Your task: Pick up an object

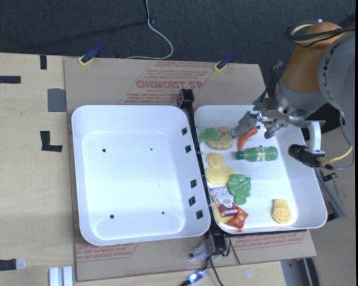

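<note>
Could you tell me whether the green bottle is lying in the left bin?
No, the green bottle lies on its side in the right bin, beside the orange carrot-like piece.

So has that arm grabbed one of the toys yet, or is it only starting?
Done: the arm has reached over the right bin, and its claw sits low by the orange carrot-like piece and the green bottle. In hand: nothing I can confirm; no toy shows between its fingers. Left: grip a toy and lift it. The corn and green leafy toy lie untouched.
</note>
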{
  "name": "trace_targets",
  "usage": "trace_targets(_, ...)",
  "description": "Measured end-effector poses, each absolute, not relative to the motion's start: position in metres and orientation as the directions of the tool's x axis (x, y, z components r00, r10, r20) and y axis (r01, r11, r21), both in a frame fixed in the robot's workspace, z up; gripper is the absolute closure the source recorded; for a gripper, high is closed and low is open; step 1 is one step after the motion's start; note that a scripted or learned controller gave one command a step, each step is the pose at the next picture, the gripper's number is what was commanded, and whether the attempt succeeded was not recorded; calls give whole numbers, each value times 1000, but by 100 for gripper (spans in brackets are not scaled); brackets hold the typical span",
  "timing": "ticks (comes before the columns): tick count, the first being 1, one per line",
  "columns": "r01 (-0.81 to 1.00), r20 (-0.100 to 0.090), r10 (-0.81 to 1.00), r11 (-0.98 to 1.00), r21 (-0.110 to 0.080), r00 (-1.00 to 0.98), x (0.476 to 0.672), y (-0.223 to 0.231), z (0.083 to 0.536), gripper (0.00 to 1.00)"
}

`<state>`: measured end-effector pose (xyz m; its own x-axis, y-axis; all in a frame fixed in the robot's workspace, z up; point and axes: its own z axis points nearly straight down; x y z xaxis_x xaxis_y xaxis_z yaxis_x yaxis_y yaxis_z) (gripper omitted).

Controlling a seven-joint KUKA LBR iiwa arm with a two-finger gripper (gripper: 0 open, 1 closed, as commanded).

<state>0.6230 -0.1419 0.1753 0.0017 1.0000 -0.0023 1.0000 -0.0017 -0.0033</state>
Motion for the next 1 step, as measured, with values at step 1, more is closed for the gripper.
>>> trace_targets(1, 1000, -4, 1000, 3, 7, -3, 661, -129, 86, 0)
